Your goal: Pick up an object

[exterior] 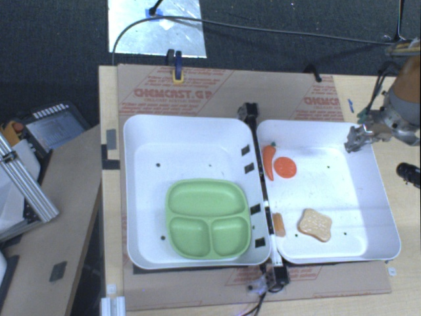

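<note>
Currently the gripper (356, 139) is hovering over the right bin's (378, 183) far right corner, well apart from everything in it; whether it is open or closed I cannot tell. Lying in that bin are a carrot (268, 161) and an orange disc (285, 167) near the left wall, a small sausage (279, 224) by the near left corner, and a bread slice (315, 224) nearer the front edge. A green tray (207, 216) is sitting in the left bin (141, 176). Probably the bread is the easiest target, since it is lying clear of the walls: centring above it before descending should be helping.
</note>
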`<move>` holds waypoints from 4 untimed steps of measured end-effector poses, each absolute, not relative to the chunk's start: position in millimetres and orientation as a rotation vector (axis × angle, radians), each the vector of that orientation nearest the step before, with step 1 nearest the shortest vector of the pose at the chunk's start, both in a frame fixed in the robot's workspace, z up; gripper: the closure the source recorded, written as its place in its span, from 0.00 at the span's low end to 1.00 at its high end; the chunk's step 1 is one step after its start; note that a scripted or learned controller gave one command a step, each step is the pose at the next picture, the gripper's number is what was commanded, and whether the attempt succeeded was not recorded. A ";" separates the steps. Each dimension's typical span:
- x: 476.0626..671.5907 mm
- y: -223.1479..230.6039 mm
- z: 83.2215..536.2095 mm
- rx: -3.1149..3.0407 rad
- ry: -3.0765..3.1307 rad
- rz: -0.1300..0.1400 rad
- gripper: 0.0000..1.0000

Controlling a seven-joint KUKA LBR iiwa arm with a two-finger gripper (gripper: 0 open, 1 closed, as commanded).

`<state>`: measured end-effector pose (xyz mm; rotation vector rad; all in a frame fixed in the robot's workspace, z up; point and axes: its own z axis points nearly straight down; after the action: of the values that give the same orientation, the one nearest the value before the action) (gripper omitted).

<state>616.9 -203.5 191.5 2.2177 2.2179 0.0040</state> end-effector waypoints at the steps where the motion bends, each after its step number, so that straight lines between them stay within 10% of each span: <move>1: 618.2 -203.7 220.1 2.214 2.222 0.004 1.00; 4: 573.3 -42.4 207.0 2.213 2.232 0.001 1.00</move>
<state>573.3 -42.4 207.0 2.2134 2.2321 0.0007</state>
